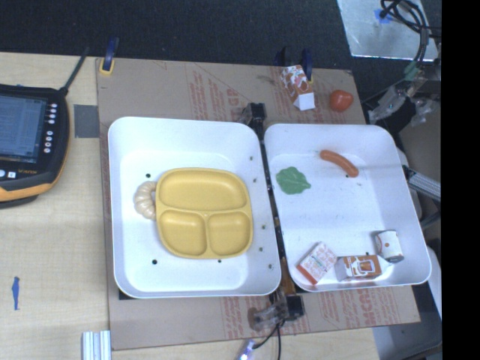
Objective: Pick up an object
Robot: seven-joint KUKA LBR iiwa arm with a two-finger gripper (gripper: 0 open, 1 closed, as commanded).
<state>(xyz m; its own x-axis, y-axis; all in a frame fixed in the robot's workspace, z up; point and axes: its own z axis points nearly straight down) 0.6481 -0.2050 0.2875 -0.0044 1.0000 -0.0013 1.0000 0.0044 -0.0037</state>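
White plastic, 2 shallow bins side by side on a brown cardboard sheet point(187, 88) over the wooden bench point(45, 276).

Left bin point(127, 201): yellow 3-compartment tray point(204, 212) near centre, flat, long compartment toward the far side. Pale ribbed item point(144, 199) tucked against the tray's left edge, touching it.

Right bin point(337, 216), 5 loose pieces:
- green leaf point(292, 179), far-left part, near the wall shared with the left bin.
- orange sausage point(340, 163), just right of the leaf, lying at a slant, apart from it.
- red-and-white packet point(318, 262), near edge, tilted.
- orange-brown box point(361, 267), just beside the packet on its right, seemingly touching.
- small white cup point(389, 245), on its side, near-right corner, close to the box.

Outside the bins, on the cardboard beyond the right bin: small printed carton point(298, 85) and a red ball point(341, 100), near each other, not touching.

Far left on the bench: orange-edged control pendant point(26, 141), screen up.

End effector: wide or narrow, cannot tell. Position of any piece relative to it, likewise cannot tell. All pieces resting in the bins or on the cardboard, none lifted.
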